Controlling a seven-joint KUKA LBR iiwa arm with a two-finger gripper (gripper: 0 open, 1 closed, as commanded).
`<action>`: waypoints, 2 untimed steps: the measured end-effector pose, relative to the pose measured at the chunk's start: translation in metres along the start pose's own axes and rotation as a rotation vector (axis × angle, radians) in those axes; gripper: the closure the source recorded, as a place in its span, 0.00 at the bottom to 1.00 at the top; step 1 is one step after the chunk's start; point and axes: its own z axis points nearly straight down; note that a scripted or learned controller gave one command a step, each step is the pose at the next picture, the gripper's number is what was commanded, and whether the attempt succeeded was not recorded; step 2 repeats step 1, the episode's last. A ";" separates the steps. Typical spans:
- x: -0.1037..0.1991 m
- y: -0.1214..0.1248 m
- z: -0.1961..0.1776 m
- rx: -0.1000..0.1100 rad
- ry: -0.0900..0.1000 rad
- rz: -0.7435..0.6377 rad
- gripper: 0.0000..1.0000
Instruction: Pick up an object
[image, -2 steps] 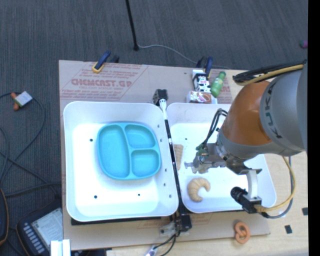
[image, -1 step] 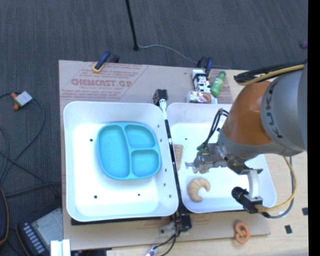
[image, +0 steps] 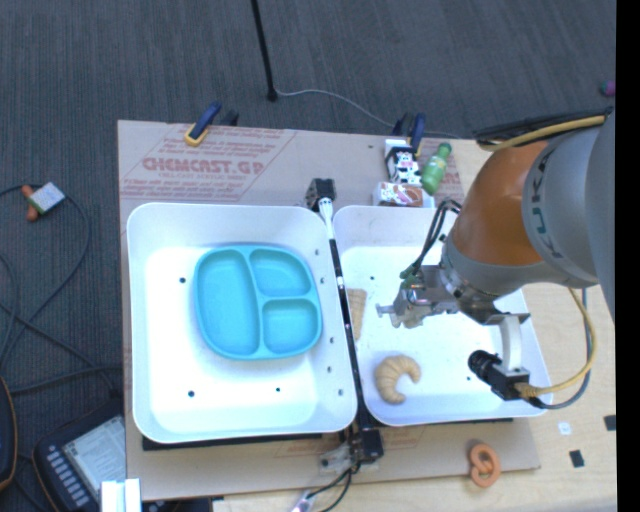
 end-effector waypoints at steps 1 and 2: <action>0.061 -0.004 0.000 0.001 0.002 -0.001 1.00; 0.061 -0.004 0.000 0.001 0.002 -0.001 1.00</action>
